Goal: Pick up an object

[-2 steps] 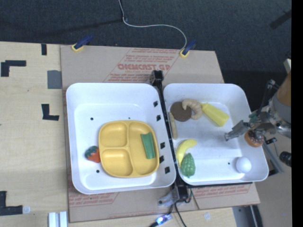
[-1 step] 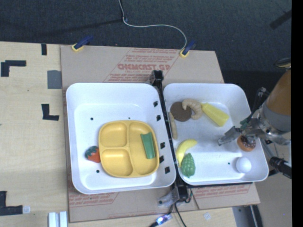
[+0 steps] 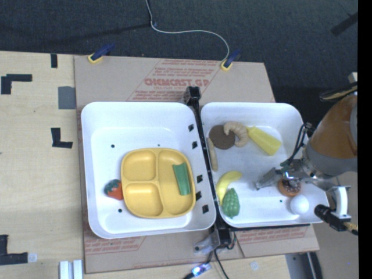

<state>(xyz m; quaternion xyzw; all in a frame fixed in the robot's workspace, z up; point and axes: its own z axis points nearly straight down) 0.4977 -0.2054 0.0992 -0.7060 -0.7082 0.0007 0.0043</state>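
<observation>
Cardboard sheet (image 3: 174, 80) under both bins, printed in red with "CHEMCAST GP", read upside down along far edge; smaller print illegible. Clipped at far corners with yellow-and-blue clamps (image 3: 102, 53).

Left bin (image 3: 99, 121): red-and-green toy strawberry (image 3: 114, 189) against near-left side, touching yellow divided tray (image 3: 152, 183). Green flat stick (image 3: 182, 179) lying in tray's right compartment.

Right bin (image 3: 279, 112): brown disc (image 3: 221, 136) at far left, tan curled piece (image 3: 237, 131) touching it. Yellow bottle-shaped toy (image 3: 264, 140) just right of those, tilted. Yellow banana (image 3: 226, 182) near divider, green textured fruit (image 3: 231, 203) touching its near end. Brown doughnut-like item (image 3: 288, 186) and white ball (image 3: 300, 204) at near right, just beside each other.

Gripper (image 3: 268, 181) low in right bin, pointing left, beside doughnut-like item; cannot tell whether released or clenched. Nothing seen between fingertips.
</observation>
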